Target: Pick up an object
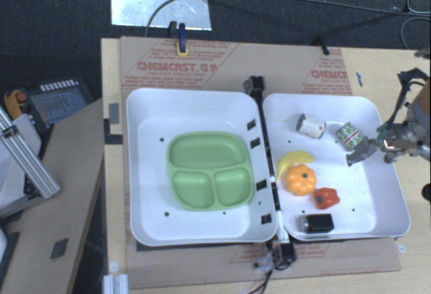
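Note:
The right bin [387,202] holds several small objects. A white cup [311,126] lies on its side near the back, and a green patterned can [348,134] lies just right of it. Toward the bin's left side sit a yellow banana [293,159] and an orange pumpkin [301,179], touching each other. A red pepper [326,198] and a black block [318,223] sit nearer the front. My gripper [359,152] reaches in from the right edge, low over the bin floor just below and right of the green can. I see nothing held in it.
The left bin [145,151] holds a green divided plate [208,171]. A black divider strip [264,165] runs between the bins. Cables cross the dark floor behind the bench, and a pendant [57,103] lies on the side table at left.

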### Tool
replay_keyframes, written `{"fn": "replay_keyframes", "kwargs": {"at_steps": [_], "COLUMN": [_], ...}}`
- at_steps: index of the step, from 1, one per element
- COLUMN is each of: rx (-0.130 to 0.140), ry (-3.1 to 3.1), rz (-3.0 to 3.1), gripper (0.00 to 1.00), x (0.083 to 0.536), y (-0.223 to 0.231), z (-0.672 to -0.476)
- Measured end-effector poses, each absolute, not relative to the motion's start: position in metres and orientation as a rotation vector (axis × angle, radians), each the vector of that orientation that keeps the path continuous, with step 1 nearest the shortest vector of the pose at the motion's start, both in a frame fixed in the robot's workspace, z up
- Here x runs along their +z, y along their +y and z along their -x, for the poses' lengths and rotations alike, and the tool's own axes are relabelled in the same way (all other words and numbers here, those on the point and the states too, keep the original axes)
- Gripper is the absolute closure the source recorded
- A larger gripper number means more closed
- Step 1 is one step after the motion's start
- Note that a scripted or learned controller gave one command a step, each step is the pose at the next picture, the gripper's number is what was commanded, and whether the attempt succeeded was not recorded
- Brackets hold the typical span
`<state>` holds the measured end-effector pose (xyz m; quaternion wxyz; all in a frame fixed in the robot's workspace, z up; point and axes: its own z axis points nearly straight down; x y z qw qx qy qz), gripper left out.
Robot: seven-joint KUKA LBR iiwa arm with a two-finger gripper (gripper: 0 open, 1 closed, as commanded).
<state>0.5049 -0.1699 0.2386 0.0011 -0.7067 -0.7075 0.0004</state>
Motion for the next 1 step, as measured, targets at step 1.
{"fn": "replay_keyframes", "kwargs": {"at_steps": [1], "rx": [0.001], "ry": [-2.221], "rz": [2.219], "gripper": [0.00], "x": [0.1932], "y": [-0.1712], "z": [-0.5131]}}
